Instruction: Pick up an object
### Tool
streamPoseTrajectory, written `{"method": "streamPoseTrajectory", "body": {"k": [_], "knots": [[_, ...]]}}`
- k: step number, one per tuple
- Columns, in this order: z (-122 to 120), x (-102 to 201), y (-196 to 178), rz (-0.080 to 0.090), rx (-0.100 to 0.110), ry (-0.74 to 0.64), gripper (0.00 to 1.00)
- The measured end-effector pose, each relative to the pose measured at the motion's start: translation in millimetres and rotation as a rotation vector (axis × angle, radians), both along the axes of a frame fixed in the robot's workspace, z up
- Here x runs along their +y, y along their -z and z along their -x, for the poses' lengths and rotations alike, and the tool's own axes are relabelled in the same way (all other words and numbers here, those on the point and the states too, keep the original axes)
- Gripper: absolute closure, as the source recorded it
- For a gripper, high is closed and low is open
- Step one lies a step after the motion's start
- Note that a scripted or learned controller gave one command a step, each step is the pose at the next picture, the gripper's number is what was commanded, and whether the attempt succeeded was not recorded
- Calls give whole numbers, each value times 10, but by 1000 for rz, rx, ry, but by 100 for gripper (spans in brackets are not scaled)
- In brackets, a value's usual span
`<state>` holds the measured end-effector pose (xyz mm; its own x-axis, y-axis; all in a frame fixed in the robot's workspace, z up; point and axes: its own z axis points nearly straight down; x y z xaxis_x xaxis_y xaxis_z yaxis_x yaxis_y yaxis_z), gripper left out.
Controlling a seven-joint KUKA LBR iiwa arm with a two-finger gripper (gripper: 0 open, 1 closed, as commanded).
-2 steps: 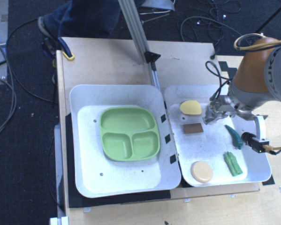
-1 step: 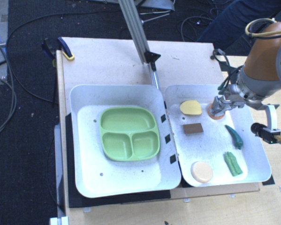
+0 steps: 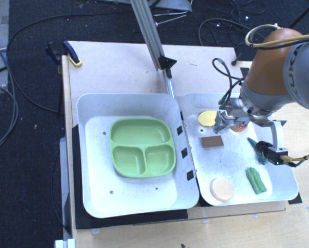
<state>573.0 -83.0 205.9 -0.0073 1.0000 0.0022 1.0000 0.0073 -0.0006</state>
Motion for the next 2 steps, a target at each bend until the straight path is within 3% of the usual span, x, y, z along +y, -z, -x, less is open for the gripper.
{"method": "streamPoseTrajectory", "body": {"k": [1, 2], "knots": [[265, 544, -3, 0, 2, 0, 100], [354, 1122, -37, 0, 1, -1, 100]]}}
